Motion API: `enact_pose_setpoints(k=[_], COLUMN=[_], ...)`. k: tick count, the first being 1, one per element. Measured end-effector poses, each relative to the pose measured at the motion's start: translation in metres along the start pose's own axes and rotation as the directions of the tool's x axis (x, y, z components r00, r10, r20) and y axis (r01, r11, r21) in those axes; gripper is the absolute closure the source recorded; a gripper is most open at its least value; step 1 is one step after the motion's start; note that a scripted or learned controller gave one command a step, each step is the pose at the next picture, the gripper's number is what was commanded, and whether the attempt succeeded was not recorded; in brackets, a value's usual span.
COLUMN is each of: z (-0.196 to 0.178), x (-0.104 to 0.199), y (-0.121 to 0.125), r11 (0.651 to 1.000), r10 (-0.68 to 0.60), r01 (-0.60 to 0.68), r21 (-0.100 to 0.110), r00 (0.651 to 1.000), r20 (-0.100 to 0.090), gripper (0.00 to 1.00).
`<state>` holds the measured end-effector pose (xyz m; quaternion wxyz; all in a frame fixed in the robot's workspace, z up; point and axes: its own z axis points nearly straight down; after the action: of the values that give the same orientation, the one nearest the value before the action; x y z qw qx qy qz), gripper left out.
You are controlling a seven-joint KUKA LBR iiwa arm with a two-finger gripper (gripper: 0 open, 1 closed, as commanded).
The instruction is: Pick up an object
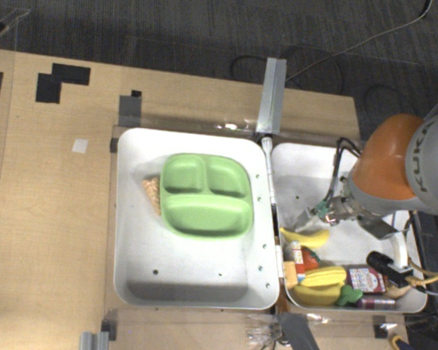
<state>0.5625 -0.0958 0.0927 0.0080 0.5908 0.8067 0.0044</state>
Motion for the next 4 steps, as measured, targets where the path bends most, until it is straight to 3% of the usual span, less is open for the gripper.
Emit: enact_pose_setpoints(k=[1,2,3,4], z=[0.002,-0.001,-0.002,0.000], x=[-0.050,0.004,0.005,0.011], y=[0.000,-0.041,-0.068,-0.033], r11=[0.989,0.994,0.999,1.000], r10=[0.150,0.111,0.032,0.024], r01=[-0.150,-0.111,-0.032,-0.024], r21=[0.001,-0.005,-0.011,-0.002], r00=[0.989,0.994,0.999,1.000], r20=[-0.002,0.002,0.005,0.001], gripper=[0.00,0.00,0.00,0.00])
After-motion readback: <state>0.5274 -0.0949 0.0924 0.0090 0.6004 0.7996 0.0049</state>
